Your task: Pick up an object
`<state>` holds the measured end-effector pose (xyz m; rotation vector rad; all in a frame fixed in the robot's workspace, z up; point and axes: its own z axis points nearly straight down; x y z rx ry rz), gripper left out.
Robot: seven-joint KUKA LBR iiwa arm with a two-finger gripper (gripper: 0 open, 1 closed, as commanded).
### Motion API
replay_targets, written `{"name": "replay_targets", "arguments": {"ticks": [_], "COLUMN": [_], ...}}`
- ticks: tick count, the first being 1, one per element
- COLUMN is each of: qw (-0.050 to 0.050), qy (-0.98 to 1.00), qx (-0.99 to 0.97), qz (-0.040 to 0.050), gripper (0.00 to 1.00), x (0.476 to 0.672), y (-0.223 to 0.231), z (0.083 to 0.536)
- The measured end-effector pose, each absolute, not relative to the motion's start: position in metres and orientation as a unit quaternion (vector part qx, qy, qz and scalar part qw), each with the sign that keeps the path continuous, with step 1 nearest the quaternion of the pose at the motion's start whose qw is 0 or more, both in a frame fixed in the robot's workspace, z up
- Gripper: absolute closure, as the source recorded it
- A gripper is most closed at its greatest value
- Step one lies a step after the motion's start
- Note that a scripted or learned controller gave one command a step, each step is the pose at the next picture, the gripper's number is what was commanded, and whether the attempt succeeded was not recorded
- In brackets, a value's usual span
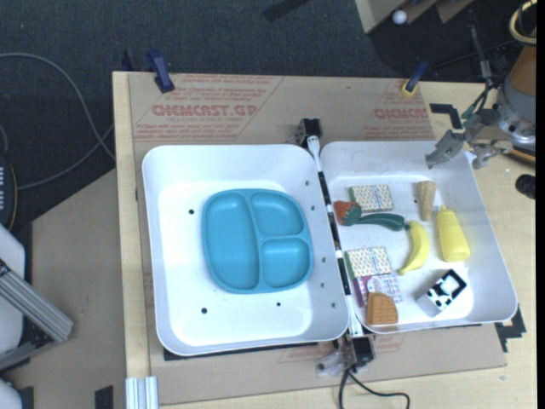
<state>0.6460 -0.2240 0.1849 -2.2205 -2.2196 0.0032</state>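
Note:
My gripper (461, 150) hangs over the back right corner of the right bin (492, 254), open with nothing between its fingers. Below it in that bin lie a beige cone (425, 196), a yellow bottle-shaped toy (452, 233), a banana (415, 247) and a black-and-white cube (445, 289). Further left are a patterned packet (372, 197), a green-handled tool with an orange head (372, 218), a second patterned packet (370, 261) and a brown waffle-like piece (383, 310). The cone is the object closest to the gripper.
The left bin (166, 194) holds a blue divided plate (256, 239). A black divider rail (328, 220) runs between the bins. Blue clamps (158, 68) hold the board at the back. Cables and equipment crowd the right edge behind the arm.

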Motion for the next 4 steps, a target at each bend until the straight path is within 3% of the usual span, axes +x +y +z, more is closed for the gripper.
{"name": "replay_targets", "arguments": {"ticks": [1,2,3,4], "qw": [0.005,0.000,0.000,-0.001], "qy": [-0.709,-0.709,-0.708,-0.708], "qx": [-0.706,-0.705,-0.707,-0.706], "qz": [-0.0022,-0.0011,-0.0001,-0.0021], "gripper": [0.00,1.00,1.00,1.00], "x": [0.641,0.642,0.667,0.645], "y": [-0.217,-0.220,-0.161,-0.071], "z": [0.083,0.095,0.085,0.187]}}
